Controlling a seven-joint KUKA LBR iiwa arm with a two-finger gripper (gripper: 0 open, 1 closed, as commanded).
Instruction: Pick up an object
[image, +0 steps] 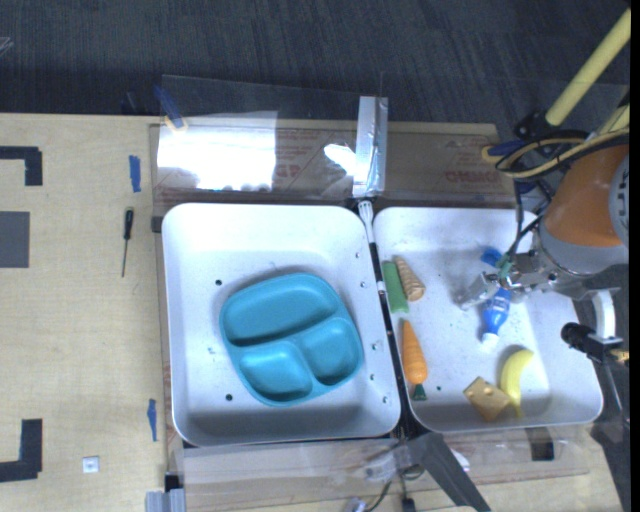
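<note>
gripper (497, 283) low in right bin (570, 405), right of frame centre, over blue tube (494, 318); jaw state cannot tell. best: centre on tube, clear of banana (514, 373).

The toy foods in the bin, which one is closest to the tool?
The yellow banana, in the right bin. It lies just below the tool, while the carrot and green stick rest farther off along the bin's left wall.

Strong glare on rear plastic sheet (240, 155)
</note>
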